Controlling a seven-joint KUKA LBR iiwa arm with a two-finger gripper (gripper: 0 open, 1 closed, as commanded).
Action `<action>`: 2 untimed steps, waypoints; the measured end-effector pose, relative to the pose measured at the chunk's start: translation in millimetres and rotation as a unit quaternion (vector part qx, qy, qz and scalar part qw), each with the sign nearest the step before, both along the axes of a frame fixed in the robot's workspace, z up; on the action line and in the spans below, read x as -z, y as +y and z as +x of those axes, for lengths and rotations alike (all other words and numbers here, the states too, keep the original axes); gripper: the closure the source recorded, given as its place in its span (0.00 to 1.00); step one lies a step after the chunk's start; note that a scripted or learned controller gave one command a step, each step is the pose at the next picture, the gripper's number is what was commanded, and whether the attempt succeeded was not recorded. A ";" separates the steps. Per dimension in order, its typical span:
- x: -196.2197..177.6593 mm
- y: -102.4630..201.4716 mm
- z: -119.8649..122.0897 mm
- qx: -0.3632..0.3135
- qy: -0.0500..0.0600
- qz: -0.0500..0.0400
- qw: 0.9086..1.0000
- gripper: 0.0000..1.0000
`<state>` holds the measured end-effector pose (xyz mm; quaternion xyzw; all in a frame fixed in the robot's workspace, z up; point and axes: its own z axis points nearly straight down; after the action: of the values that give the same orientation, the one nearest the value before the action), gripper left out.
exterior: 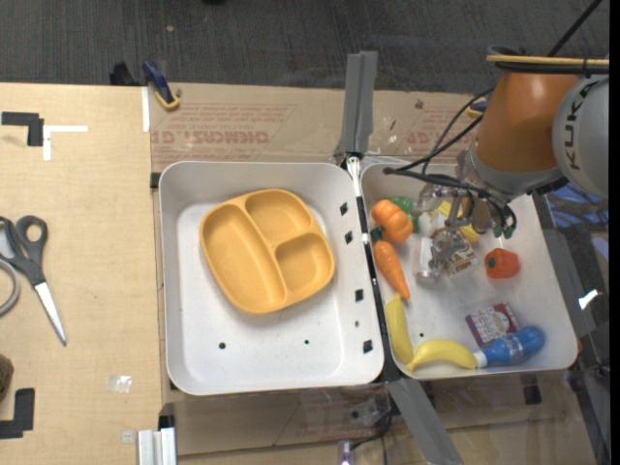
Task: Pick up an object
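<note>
My gripper [447,253] hangs low over the middle of the right bin [552,289], under the orange-banded wrist [518,114]. To its left lie an orange toy pepper [392,218] and a carrot [392,268]. A small red-orange toy fruit [501,263] sits just right of the gripper. Along the bin's front lie a yellow banana [431,354] and a blue bottle with a purple label [502,337]. Something small and yellow shows beside the wrist, partly hidden by it. Nothing can be seen held in the gripper.
The left bin [184,337] holds a yellow divided plate [267,249]. Scissors [34,269] lie on the wooden bench at far left. A grey divider bar [358,105] runs between the bins at the back. Cables trail from the wrist.
</note>
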<state>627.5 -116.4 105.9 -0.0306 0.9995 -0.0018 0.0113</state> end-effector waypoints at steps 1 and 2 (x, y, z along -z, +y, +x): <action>0.3 -40.3 -24.6 0.007 -0.001 0.000 1.000 0.00; 0.1 -51.7 11.1 0.046 0.001 0.001 0.999 0.00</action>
<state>638.7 -168.2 105.8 0.0157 0.9998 -0.0014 0.0103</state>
